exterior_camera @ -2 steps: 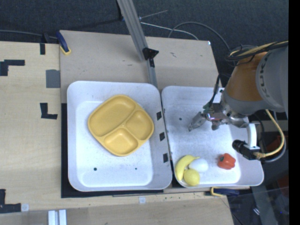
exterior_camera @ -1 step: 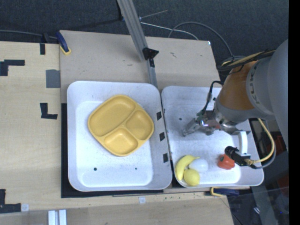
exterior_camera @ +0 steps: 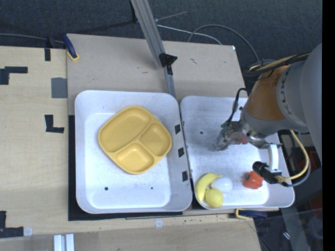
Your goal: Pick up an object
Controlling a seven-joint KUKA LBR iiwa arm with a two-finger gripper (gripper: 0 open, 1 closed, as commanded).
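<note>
A yellow divided plate (exterior_camera: 135,139), yellow banana (exterior_camera: 204,184), yellow lemon (exterior_camera: 213,197) and red-orange fruit (exterior_camera: 253,180) lie in white bins (exterior_camera: 89,140).

A pale wooden bench (exterior_camera: 131,72) fills the middle of the view, its surface flat and evenly lit, with dark grey carpet-like floor (exterior_camera: 220,9) beyond its far edge. To the left of the bench lies a lighter wooden panel (exterior_camera: 26,140) marked with short strips of black tape (exterior_camera: 52,124) and one grey patch (exterior_camera: 59,87). A slim grey metal post (exterior_camera: 149,27) slants across the bench's far edge, thin cables (exterior_camera: 209,33) trail over the floor behind it, and a blue and yellow clamp (exterior_camera: 70,48) grips the bench's far left corner.
</note>
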